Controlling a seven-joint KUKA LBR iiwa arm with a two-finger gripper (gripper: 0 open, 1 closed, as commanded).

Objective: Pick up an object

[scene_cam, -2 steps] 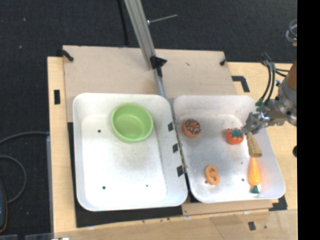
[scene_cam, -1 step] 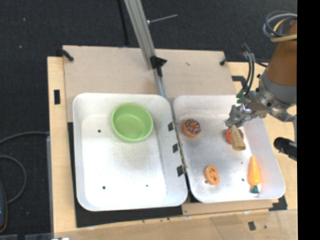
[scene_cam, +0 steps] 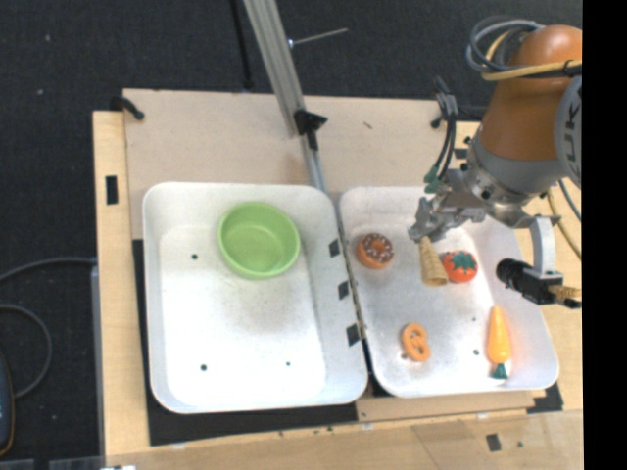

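Just below the end effector (scene_cam: 428, 229), a tan block (scene_cam: 432, 262) beside a tomato (scene_cam: 458, 266)

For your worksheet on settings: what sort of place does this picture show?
Probably a robotics lab bench: a robot arm reaches over two white bins, which hold a green bowl and toy food like a carrot.

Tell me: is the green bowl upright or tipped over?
Upright: the green bowl shows its open mouth and inside, sitting in the left bin.
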